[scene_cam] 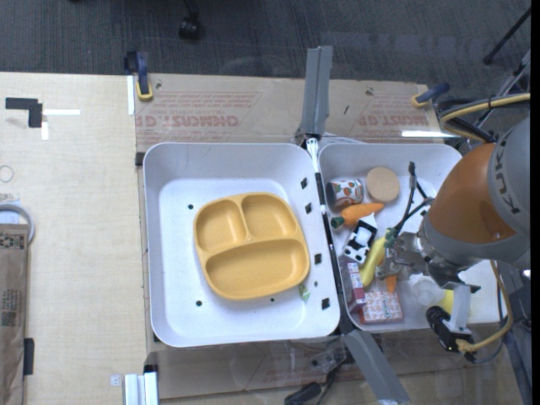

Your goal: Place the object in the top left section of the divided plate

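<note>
- I'm seeing the arm (477, 205) reaching in from the right and hanging over the right bin (439, 152).
- The claw (396, 256) is sitting low in that bin, near its middle, among the clutter; I cannot tell its state from here.
- The plate (251, 245) is lying flat in the left bin (169, 310), a little right of the bin's centre, turned slightly; its three sections are showing bare yellow.
- A banana (374, 260) is lying tilted in the right bin, just beside the claw on its left; I can't tell whether they are touching.
- A carrot (359, 213) is lying near the bin's left wall, above the banana.
- A can (346, 191) is resting on its side toward the bin's top left corner, with a tan disc (383, 184) just beside it on the right.
- A black-and-white piece (361, 239) is sitting between carrot and banana.
- A red-and-white packet (375, 306) is lying by the bin's bottom left corner.
- Both bins are sitting side by side on the counter (67, 226).
</note>
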Robot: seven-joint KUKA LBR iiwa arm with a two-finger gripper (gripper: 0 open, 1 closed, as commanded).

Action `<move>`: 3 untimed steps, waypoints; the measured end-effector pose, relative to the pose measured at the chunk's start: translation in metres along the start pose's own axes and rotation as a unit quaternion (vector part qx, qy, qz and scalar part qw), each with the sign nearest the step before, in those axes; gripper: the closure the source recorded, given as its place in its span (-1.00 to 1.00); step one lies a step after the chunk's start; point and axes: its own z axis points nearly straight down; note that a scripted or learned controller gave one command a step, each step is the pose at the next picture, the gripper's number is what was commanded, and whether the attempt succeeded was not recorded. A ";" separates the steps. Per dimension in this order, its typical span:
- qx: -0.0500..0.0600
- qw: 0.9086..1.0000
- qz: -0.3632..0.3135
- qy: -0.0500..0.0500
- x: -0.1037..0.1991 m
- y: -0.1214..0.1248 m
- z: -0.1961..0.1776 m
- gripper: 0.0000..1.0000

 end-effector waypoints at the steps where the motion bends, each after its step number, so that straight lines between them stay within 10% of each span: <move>1: 0.003 1.000 0.006 -0.002 0.035 0.071 -0.146 1.00; 2: 0.002 1.000 0.009 -0.002 0.064 0.172 -0.222 1.00; 3: 0.003 0.999 0.033 -0.002 0.132 0.151 -0.170 1.00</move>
